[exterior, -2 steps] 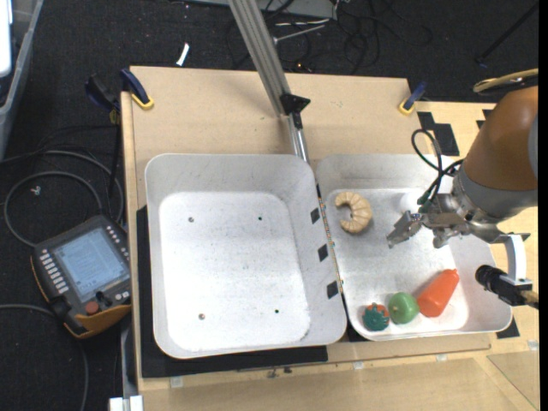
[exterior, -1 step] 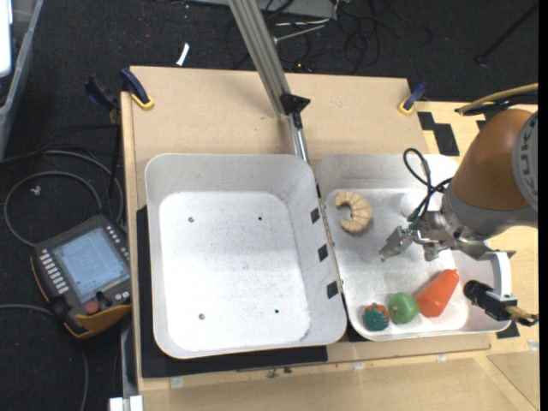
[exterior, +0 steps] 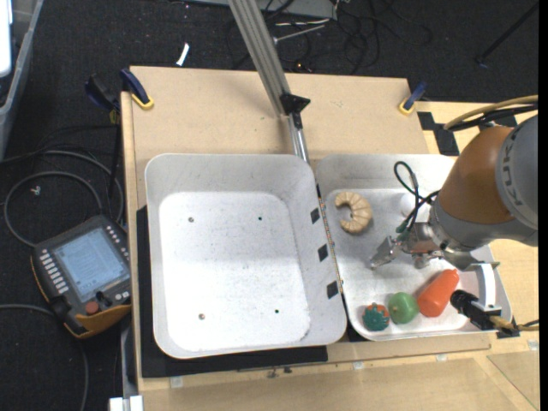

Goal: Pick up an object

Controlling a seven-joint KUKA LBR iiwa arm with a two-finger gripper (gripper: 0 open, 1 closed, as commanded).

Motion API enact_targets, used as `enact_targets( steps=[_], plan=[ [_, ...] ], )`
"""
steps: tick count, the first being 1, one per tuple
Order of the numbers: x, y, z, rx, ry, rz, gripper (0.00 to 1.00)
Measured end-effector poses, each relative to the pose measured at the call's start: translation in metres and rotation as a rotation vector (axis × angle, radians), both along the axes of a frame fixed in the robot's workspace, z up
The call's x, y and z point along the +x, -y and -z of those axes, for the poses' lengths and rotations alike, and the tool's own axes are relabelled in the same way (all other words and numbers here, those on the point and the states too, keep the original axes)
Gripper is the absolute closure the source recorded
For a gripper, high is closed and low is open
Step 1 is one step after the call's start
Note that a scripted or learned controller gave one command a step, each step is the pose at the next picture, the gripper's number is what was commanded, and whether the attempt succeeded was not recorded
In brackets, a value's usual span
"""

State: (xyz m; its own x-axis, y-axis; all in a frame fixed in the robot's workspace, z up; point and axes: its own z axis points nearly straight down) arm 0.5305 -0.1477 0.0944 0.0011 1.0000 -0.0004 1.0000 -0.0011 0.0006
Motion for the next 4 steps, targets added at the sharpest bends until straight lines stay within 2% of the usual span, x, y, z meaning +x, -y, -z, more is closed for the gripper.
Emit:
enact_targets(
  steps=[1, 2, 3, 4],
  plan=[
    [0.001, 0.0, -0.012, 0.0, 0.002, 0.0, 1.0],
    [0.004, 0.006, -0.073, -0.002, 0.006, -0.003, 1.0],
    [0.008, 0.007, -0.116, -0.001, 0.004, -0.004, 1.0],
    [0.002, 0.002, -0.174, -0.002, 0.006, -0.005, 1.0]
  ],
)
